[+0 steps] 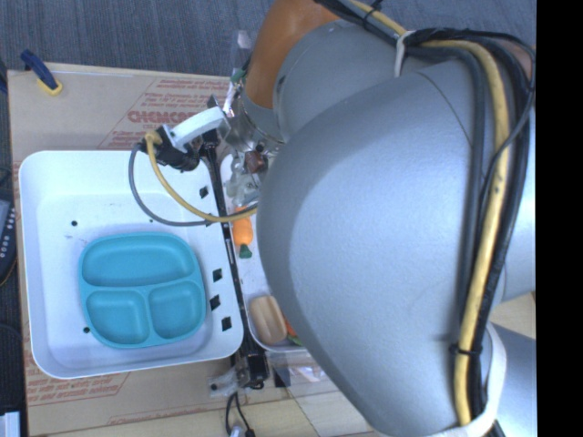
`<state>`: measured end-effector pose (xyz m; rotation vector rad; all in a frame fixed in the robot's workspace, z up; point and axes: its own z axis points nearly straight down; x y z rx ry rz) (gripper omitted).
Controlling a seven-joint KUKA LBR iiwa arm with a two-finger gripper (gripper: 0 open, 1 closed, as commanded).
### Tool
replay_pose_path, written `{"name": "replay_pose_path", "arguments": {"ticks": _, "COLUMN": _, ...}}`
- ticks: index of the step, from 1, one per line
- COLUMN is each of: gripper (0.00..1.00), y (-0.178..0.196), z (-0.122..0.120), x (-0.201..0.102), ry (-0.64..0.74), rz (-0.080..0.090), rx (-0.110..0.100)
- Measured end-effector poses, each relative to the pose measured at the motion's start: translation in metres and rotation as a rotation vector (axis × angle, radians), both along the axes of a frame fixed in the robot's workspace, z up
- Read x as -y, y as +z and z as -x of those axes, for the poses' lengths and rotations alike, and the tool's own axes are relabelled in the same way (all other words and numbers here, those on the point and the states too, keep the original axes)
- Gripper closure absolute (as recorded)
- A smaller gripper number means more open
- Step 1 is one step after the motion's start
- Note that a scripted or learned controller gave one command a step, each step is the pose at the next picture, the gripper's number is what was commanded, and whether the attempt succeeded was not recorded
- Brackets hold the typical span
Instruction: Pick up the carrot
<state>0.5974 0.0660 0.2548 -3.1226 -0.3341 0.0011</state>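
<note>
The grey arm (392, 217) covers most of the right bin; the carrot (242, 233) lies at that bin's left edge, just below the gripper (239, 182). Whether the jaws are apart or together cannot be told. A blue divided tray (141, 289) rests in the left bin (46, 244).

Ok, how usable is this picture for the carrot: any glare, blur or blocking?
Camera view: even, soft light with no harsh glare on the left bin; the arm looms large and close, covering most of the right bin; the carrot shows as a small orange patch beside it; the claw area is cluttered and slightly soft.
</note>
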Motion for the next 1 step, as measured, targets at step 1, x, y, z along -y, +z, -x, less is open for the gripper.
{"name": "replay_pose_path", "arguments": {"ticks": 1, "gripper": 1.00, "y": 0.0744, "z": 0.0617, "x": 0.0724, "ry": -0.009, "rz": 0.002, "rx": 0.007}}
